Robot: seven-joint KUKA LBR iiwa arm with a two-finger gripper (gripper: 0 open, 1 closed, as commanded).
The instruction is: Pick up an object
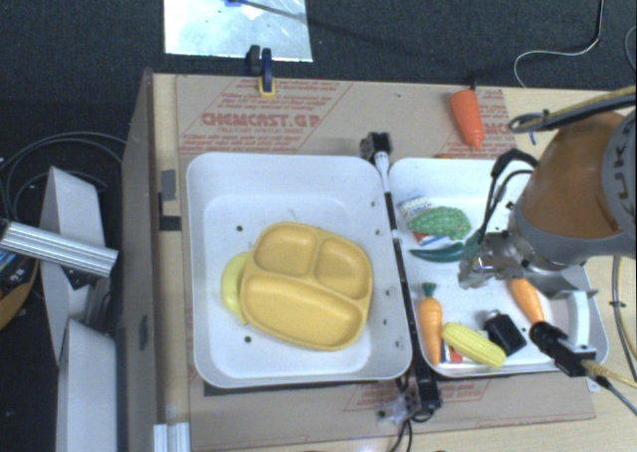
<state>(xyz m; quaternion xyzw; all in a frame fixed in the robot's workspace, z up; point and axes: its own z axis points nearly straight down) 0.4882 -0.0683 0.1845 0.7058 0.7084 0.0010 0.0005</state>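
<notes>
Red "CHEMCAST GP" lettering on brown board [261, 119]; claw [485, 267] state unclear.

The arm [582, 191] is a thick, rounded body with a broad orange band, smooth and slightly glossy, above a grey wrist collar. Black cables loop along its left flank and run toward the wrist. Below the collar sits a silvery metal block with small dark fittings, blurred in detail. A pale grey flange juts out on the near side. A thin yellowish strip and a dark cable cross the arm's far edge near the top right of the scene.
</notes>
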